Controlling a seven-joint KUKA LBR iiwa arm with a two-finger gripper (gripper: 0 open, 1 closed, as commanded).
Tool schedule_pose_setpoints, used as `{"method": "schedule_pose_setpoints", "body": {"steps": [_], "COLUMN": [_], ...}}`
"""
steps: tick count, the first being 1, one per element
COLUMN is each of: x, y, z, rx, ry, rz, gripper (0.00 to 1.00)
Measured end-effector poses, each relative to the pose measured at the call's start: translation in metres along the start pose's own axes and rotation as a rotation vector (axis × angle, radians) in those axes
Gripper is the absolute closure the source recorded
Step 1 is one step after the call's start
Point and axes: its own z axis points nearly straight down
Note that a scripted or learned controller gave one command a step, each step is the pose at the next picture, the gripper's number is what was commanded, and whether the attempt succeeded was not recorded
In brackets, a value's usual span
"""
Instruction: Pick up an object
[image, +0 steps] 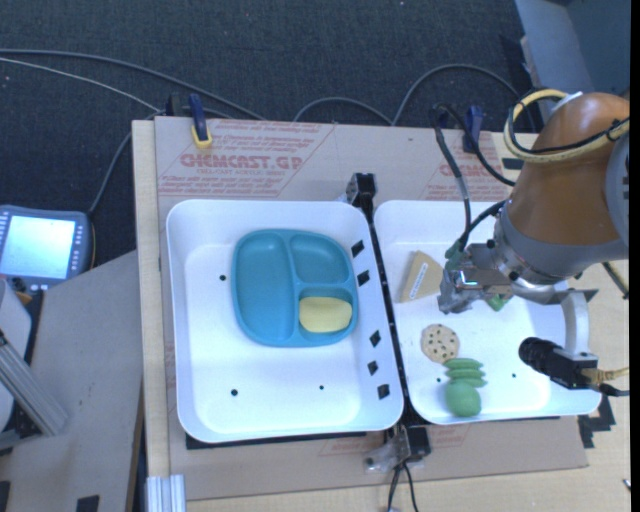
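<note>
My gripper (458, 293) hangs over the middle of the right bin (500, 225), pointing down. Just to its left lies a tan wedge (420, 276), close to the gripper's tip. Below the gripper, toward the bin's front, lie a round speckled cookie (439, 343) and a green ribbed toy (463, 386). I see nothing held in the gripper. The arm's grey and orange body covers the right part of this bin.
The left bin (200, 330) holds a blue divided plate (270, 285) with a yellow lump (325, 314) in its front right compartment. A black-marked divider (378, 300) separates the two bins. Cables run over the bench behind the bins.
</note>
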Motion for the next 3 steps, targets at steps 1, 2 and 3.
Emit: {"method": "schedule_pose_setpoints", "body": {"steps": [1,2,3], "x": [0.054,0.114,0.11], "y": [0.002,-0.006,-0.006], "z": [0.018,0.016,0.016], "rx": [0.006,0.002,0.002], "ry": [0.001,0.001,-0.001], "rz": [0.001,-0.001,0.007], "gripper": [1.0,1.0,0.0]}}
